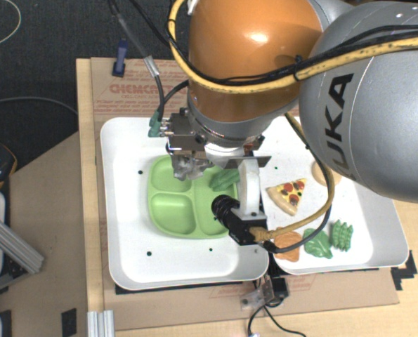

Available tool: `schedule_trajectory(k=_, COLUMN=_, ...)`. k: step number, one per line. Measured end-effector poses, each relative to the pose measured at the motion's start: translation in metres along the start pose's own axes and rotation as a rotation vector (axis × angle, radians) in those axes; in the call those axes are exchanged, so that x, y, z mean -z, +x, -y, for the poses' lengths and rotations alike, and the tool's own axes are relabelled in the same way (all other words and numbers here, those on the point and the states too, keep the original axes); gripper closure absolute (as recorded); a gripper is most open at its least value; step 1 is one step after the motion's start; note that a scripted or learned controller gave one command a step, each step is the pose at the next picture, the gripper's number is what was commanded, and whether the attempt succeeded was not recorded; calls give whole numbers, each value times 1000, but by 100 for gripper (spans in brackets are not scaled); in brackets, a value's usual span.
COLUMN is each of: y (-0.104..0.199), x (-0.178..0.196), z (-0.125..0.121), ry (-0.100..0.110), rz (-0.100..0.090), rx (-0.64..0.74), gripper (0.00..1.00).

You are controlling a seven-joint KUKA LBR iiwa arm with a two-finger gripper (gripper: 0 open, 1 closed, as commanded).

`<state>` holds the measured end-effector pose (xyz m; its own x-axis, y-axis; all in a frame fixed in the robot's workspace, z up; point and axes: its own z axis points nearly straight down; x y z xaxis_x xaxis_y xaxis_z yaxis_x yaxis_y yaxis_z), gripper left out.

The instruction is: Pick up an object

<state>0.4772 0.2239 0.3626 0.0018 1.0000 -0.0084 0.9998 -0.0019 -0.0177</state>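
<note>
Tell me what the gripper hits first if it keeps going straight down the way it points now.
Most likely the green divided tray in the left bin: the gripper hangs right over its upper edge. Depth is hard to judge from this slant.

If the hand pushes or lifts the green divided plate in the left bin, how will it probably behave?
The green divided plate looks like moulded plastic, so it is probably stiff and light. It lies flat on the smooth white bin, so a push would likely slide it, not tip it. Its low rim may be hard to pinch.
</note>
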Motion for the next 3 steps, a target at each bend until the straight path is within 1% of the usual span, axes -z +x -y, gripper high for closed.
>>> schedule_trajectory(k=1, y=-1, x=178, z=-38, ry=-39, rz=-17, rx=2, gripper=100)
schedule_trajectory(k=2, y=-2, x=39, z=-10, ry=-2, rz=-2, rx=1, gripper=100)
schedule_trajectory(k=3, y=-1, x=182, z=1, ry=-34, rz=-17, rx=4, gripper=100)
